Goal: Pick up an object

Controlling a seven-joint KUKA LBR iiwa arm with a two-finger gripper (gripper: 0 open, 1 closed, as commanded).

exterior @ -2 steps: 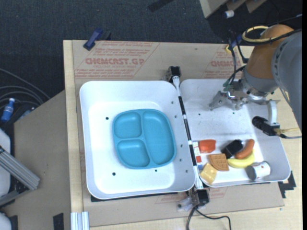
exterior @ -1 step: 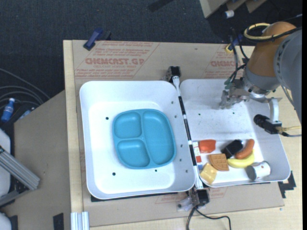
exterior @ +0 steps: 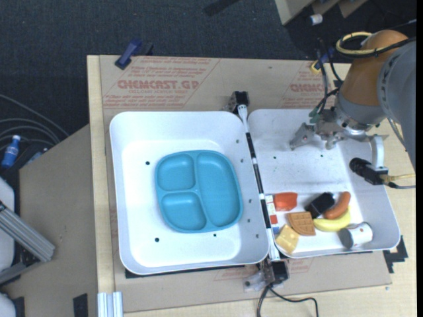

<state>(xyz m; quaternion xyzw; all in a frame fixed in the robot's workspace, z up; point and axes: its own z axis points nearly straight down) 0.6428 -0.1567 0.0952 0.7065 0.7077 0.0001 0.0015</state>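
Right bin [exterior: 291,121]: toys clustered at near edge | left bin: blue plate [exterior: 198,190] | gripper [exterior: 316,137] seemingly open, empty

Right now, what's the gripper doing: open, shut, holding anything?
Gripper: open, holding nothing, over the far end of the right bin.

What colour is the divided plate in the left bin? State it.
Light blue plate, seen clearly in the camera view.

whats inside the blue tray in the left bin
The blue tray has three compartments, and all three show bare blue plastic with nothing lying in them. It sits flat in the left bin, so the bin floor under it is covered.
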